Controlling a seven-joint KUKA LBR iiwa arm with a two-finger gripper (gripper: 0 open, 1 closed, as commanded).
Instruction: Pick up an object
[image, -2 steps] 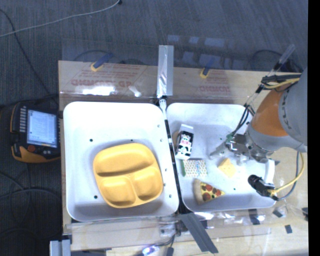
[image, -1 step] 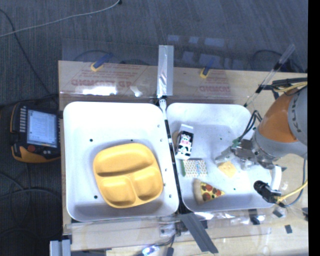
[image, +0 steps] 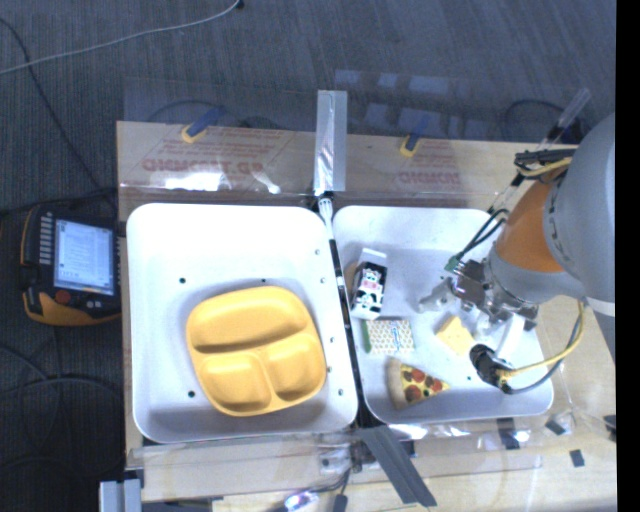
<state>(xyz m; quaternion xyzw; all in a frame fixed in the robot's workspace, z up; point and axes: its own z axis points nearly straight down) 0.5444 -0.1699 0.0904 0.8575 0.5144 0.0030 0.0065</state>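
The right bin (image: 420, 225) holds a black-and-white milk carton (image: 371, 289), a small patterned packet (image: 388, 336), a pizza slice toy (image: 415, 383) and a pale yellow cheese wedge (image: 455, 334). My gripper (image: 462, 303) hangs low over the right half of this bin, right above the cheese wedge, with the grey arm and its orange band (image: 525, 240) behind it. Nothing can be seen held between the fingers.
The left bin (image: 160, 235) bears a yellow sectioned plate (image: 256, 348). A tablet-like device (image: 72, 262) lies on the floor at the far left. A metal divider (image: 331, 140) stands between the bins at the back. Cables loop by the wrist (image: 520, 370).
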